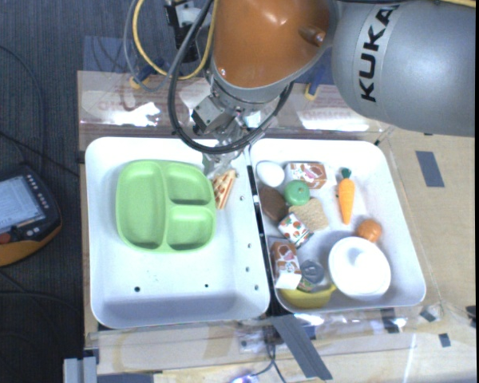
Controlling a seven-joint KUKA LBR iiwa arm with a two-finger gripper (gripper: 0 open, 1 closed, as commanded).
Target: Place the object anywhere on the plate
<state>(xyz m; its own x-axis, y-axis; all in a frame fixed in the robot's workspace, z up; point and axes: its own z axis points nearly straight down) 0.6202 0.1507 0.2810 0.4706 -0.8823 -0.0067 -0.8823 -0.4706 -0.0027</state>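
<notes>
The grey KUKA arm (399, 54) with its orange band (263, 26) looms at the top of the frame, closest to the lens, reaching in from the upper right. Black and yellow cables (172, 46) loop off its wrist at upper centre. Below the wrist the gripper (216, 168) points down at the upper right corner of the left bin (144, 294), just beside the ridge where the two bins meet. Whether its fingers are apart or together I cannot tell; they are small and partly hidden by the wrist.

Right at the gripper's tip lies a small orange-and-tan striped toy food piece (223, 188), resting on the bin floor just beside the right edge of the green divided plate (164, 206), touching or nearly touching its rim. The plate has three compartments and sits in the upper middle of the left bin.

The right bin (399, 214) holds a crowd of toy foods: a white egg (270, 173), a carrot (346, 198) standing near the upper right, an orange fruit (369, 230) below it, a green round piece (297, 193), a brown piece (271, 204), several printed small cartons (306, 172), a white bowl (358, 266) at lower right and a banana (307, 297) along the bottom edge.

A handheld control pendant (16, 210) lies at the far left of the frame, outside the bins.
</notes>
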